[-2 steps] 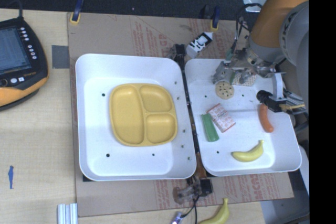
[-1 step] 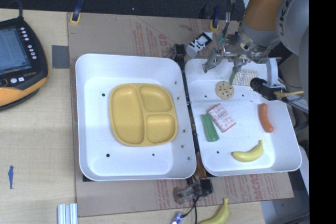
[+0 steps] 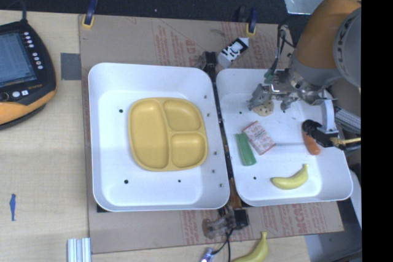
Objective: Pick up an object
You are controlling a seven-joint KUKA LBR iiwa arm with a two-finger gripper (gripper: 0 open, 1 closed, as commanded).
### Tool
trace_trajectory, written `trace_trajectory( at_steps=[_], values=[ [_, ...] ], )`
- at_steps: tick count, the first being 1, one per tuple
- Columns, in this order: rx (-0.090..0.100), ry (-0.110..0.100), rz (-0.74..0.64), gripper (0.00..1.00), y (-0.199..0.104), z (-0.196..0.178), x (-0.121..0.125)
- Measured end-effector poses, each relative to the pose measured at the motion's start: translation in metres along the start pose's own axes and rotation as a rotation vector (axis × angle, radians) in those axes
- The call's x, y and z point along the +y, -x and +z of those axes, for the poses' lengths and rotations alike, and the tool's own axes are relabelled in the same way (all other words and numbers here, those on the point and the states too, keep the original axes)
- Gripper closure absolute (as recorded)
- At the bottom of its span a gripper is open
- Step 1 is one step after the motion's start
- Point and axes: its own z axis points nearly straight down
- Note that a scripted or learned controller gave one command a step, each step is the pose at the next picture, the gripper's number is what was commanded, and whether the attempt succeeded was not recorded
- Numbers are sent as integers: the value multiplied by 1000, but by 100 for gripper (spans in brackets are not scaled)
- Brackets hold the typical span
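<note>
Camera view: claw [image 3: 268, 100] low over right bin [image 3: 236, 132], above cookie [image 3: 264, 109].

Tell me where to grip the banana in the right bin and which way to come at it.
Grip the banana at mid-body, coming straight down with the fingers set across its narrow width. It lies flat on the right bin's floor, long axis running left to right, ends curving up in the view. The bin's near wall is close, so a sideways approach looks cramped.

Red letters were printed on the brown cardboard [image 3: 153, 40] under the bins, but they were too faint to read. The small pink packet [image 3: 258, 137] had marks too tiny to read. The screen [image 3: 15, 61] was too blurry.
</note>
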Motion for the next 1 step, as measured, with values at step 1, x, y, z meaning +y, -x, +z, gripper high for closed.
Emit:
trace_trajectory(
  at_steps=[1],
  values=[
    [2,2,2,0,32,24,40]
  ],
)
